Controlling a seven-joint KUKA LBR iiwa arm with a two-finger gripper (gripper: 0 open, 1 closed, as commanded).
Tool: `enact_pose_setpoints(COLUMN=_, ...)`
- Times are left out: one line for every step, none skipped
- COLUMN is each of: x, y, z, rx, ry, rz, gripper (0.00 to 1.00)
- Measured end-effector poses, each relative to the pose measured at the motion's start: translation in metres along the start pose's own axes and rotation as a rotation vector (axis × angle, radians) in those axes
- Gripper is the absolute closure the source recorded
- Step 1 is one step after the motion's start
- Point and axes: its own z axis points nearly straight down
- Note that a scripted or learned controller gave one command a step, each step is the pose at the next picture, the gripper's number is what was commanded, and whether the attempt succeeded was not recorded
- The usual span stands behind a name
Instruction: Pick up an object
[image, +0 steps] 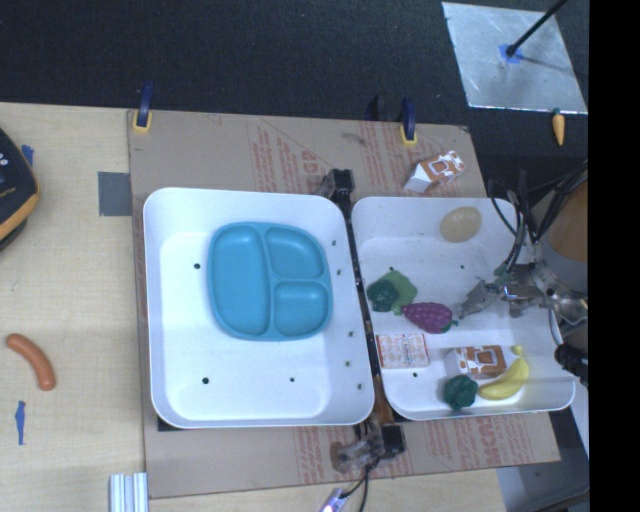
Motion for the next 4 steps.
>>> enact_pose_setpoints(x=0.023, y=0.111, z=0.020, rx=-0.003, ry=0.001, rz=0.000, gripper=0.00)
enact_pose_setpoints(x=0.056, y=0.010, z=0.021, rx=0.000, ry=0.000, rz=0.000, gripper=0.00)
enact_pose_setpoints(x=0.111, y=-0.030, z=0.021, rx=0.000, ry=0.000, rz=-0.002, gripper=0.00)
enact_pose_setpoints(x=0.110, y=-0.030, z=0.011, rx=0.000, ry=-0.001, rz=-0.005, gripper=1.00)
